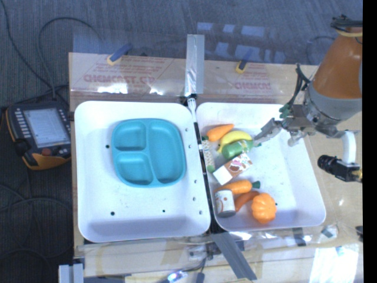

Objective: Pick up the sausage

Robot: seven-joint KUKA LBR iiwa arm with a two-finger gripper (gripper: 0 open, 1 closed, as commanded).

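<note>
The sausage (pixel 244 200), a short orange-brown piece, lies near the front of the right bin (pixel 306 181), between a small can (pixel 224 203) and an orange pumpkin (pixel 264 207). My gripper (pixel 266 132) hangs low over the upper middle of that bin, pointing left toward a yellow banana (pixel 237 137). It is well behind the sausage and apart from it. Nothing shows in its grasp.
A green pepper (pixel 233 149), a white and red carton (pixel 232 168), a carrot with a green end (pixel 242 186) and another orange piece (pixel 219 132) crowd the right bin's left side. The left bin (pixel 94 175) holds a blue divided plate (pixel 147 152).
</note>
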